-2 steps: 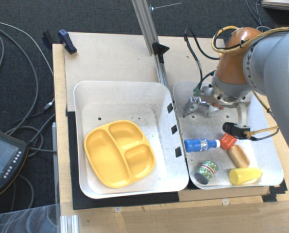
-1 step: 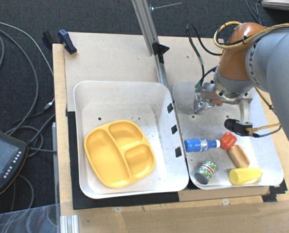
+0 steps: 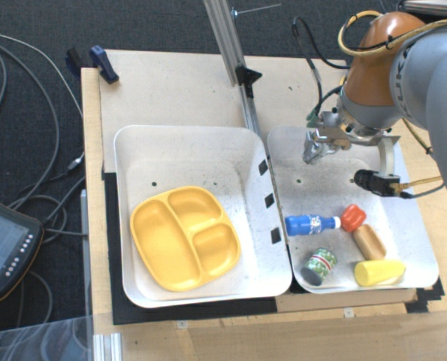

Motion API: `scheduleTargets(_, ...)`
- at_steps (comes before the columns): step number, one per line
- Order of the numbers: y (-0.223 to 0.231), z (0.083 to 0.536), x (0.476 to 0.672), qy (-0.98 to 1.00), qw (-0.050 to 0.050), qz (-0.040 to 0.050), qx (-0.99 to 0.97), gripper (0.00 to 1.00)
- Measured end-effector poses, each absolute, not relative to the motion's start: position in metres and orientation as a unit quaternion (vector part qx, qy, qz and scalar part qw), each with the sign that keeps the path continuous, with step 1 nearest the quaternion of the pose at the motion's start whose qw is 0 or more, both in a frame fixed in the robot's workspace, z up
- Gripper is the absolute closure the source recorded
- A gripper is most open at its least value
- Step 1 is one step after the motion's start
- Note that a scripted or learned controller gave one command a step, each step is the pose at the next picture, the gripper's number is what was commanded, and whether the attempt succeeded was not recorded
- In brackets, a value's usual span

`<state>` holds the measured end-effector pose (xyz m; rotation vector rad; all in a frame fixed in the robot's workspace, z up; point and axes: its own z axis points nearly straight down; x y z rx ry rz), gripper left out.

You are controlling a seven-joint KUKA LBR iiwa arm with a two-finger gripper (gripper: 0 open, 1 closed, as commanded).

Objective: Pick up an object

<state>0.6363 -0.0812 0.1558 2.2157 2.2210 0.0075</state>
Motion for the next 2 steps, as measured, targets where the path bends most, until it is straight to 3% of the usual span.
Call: scheduleTargets(2, -0.076, 0.258, 0.631, 0.708, 0.003, 0.0025, 0.706, 1.0)
